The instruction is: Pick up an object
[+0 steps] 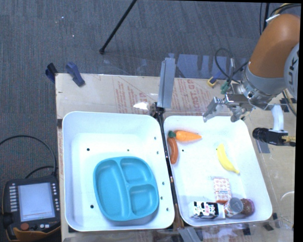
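Gripper [224,113] hangs over right bin's [257,159] far rim, jaws released, nothing held; carrot [186,136] nearest, likely target.

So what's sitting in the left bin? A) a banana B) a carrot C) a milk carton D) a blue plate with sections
D: the blue sectioned plate lies in the left bin; the banana and carrot lie in the right bin.

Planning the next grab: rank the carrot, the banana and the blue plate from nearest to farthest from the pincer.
From the pincer above the right bin's far edge:
1. Carrot, right bin, far left.
2. Banana, right bin, middle.
3. Blue plate, left bin.
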### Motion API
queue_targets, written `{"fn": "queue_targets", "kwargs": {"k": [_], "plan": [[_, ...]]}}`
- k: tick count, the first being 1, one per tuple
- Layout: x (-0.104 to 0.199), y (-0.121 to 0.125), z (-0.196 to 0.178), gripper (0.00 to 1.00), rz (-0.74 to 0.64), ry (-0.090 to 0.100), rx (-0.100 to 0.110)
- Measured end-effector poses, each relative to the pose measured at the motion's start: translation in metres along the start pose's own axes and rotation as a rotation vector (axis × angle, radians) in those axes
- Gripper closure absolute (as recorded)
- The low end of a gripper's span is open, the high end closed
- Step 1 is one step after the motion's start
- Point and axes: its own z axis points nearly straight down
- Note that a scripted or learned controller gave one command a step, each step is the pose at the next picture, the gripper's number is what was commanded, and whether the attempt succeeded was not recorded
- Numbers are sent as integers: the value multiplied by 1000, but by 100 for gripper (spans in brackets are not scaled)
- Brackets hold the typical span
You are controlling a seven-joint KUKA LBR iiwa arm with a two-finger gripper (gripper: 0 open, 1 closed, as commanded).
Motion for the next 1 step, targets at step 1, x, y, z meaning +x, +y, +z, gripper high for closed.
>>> {"fn": "queue_targets", "kwargs": {"k": [1], "plan": [[-30, -44, 62, 0, -56, 1, 0]]}}
